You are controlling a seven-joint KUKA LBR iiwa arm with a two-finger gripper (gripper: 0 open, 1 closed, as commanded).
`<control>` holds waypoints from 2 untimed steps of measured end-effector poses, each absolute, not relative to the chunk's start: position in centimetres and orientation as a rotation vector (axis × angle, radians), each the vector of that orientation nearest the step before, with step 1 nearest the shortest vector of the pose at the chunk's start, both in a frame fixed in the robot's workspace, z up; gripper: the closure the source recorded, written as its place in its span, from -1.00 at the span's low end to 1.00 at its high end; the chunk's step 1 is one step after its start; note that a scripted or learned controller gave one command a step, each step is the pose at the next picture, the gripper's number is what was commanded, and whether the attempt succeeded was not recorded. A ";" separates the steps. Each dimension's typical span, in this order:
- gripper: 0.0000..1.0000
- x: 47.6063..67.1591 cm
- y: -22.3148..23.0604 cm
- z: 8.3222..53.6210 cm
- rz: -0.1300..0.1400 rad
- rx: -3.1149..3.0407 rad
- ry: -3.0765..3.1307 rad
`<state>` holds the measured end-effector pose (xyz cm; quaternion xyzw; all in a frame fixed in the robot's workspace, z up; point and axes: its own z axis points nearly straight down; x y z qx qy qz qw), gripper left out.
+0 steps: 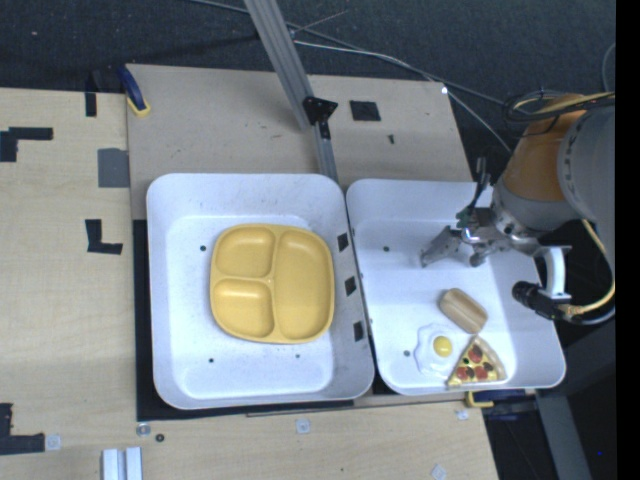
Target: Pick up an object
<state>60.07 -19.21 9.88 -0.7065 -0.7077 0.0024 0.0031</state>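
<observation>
In the right bin (pixel 400 218) lie three toy foods near its front right corner: a brown bread roll (pixel 463 310), a fried egg (pixel 438 349) and a pizza slice (pixel 477 363). My gripper (pixel 452 257) hangs over the middle of this bin, a little behind and above the roll. Its fingers (pixel 430 256) are spread open with nothing between them. The grey arm with its orange band (pixel 535 168) comes in from the right.
The left bin (pixel 180 228) holds a yellow divided plate (pixel 272 282). A metal pole (pixel 285 48) runs from the top down to the gap between the bins. Cables trail across the dark floor behind the bench.
</observation>
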 end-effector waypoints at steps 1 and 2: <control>1.00 60.2 -19.2 11.3 0.004 -2.217 -2.224; 1.00 60.7 -20.0 16.0 -0.002 -2.222 -2.225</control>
